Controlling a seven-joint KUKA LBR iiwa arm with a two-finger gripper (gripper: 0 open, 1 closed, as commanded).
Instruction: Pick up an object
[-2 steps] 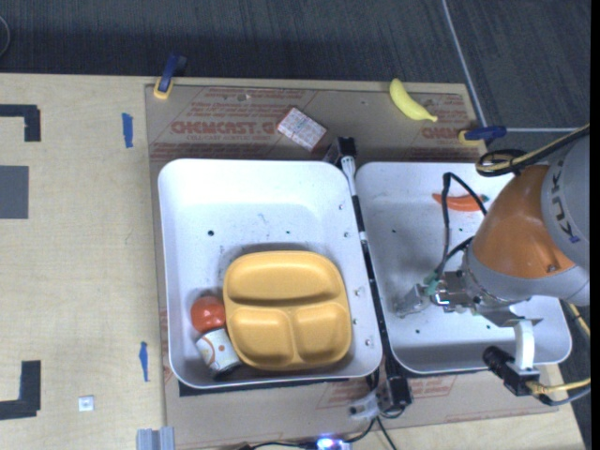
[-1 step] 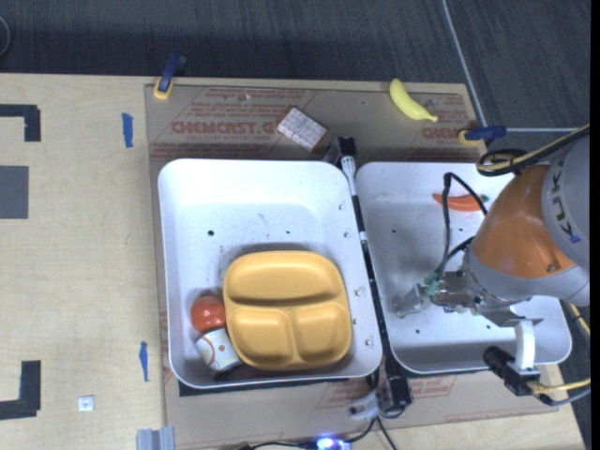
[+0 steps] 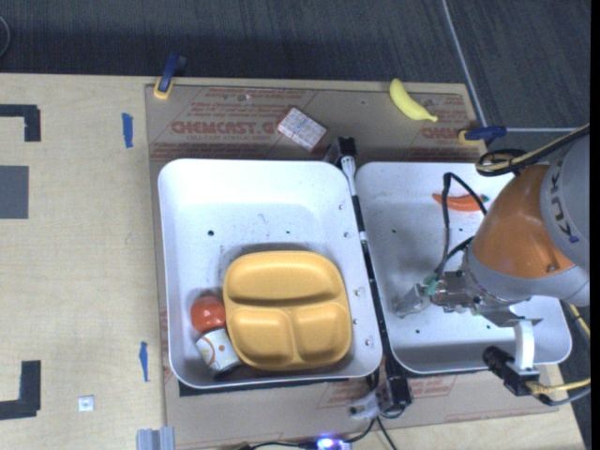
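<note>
- Closest to the camera is the front of the left bin (image 3: pixel 178 251), where a yellow divided tray (image 3: pixel 284 307) lies flat and takes up most of the floor.
- Wedged at the tray's left edge are a red-orange ball (image 3: pixel 207 312) and a small white-and-orange toy (image 3: pixel 217 349), both touching it, so they'd be awkward to get fingers around.
- The hand (image 3: pixel 412 298) sits low in the right bin (image 3: pixel 403 195), near its left-middle floor, reaching in from the grey-and-orange arm (image 3: pixel 525 242).
- Honestly can't tell if the hand is open or closed; it's a small metallic blur and nothing visible sits in it.
- The only loose thing in that right bin looks like an orange piece (image 3: pixel 457 202) near the back, well apart from the hand, partly behind a black cable (image 3: pixel 466 187).
- Behind the bins on the desk (image 3: pixel 75 251), a yellow banana (image 3: pixel 411 101) and a small patterned block (image 3: pixel 300 127) lie outside the bins.
</note>
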